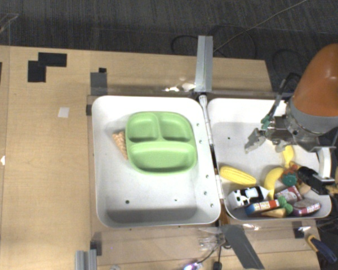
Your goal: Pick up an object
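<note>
My gripper [259, 133] hangs over the middle of the right bin [236, 117], above bare white floor, and its fingers stand open with nothing between them. Below and to its right lies a heap of small toys. A yellow corn-like piece [237, 175] lies by the bin's left wall, a yellow banana [272, 179] to its right. A black-and-white toy [248, 196] and a blue and red item [264, 206] rest near the front edge. Another yellow piece [288, 153] lies partly under the wrist.
The left bin [110, 196] holds a green divided plate [159, 140] with a tan waffle-like piece [119, 144] at its left side. A metal post [204, 61] stands behind the divider between the bins. A teal toy [289, 180] and a pink item [307, 208] fill the front right corner.
</note>
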